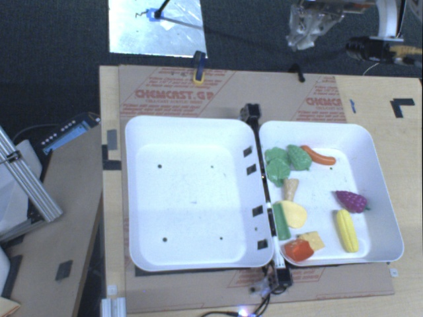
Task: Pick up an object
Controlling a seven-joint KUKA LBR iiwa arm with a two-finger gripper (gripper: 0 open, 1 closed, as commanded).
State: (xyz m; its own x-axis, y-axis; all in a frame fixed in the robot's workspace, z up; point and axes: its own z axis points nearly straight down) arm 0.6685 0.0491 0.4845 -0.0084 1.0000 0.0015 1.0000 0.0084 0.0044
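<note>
Nearest the camera in the right bin (380, 177) lay a red toy piece (299, 250) touching a small yellow wedge (313, 241) at the near left corner. Just right of those, a yellow corn cob (347, 230) lay lengthwise. Along the divider side ran a green stick-shaped piece (281, 220), with a pale yellow rounded piece (295, 214) against it. A purple grape bunch (351, 201) sat right of centre, just beyond the corn. Farther in stood a tan cone-like piece (291, 189), then two green leafy items (285, 162) side by side, and an orange-red sausage (318, 156) at the far side, touching the right-hand green one. The left bin (142, 197) held no toys.

Farthest off, the gripper (303, 33) hung high beyond the far edge of the bench, well apart from every item and carrying nothing between its fingers; whether they stood apart or together could not be told.

Judgement: the pick had not begun; this was the approach stage. The next move called for travel over the right bin and a descent onto a single item. The grape bunch and corn looked the easiest reached, having the most room around them.
</note>
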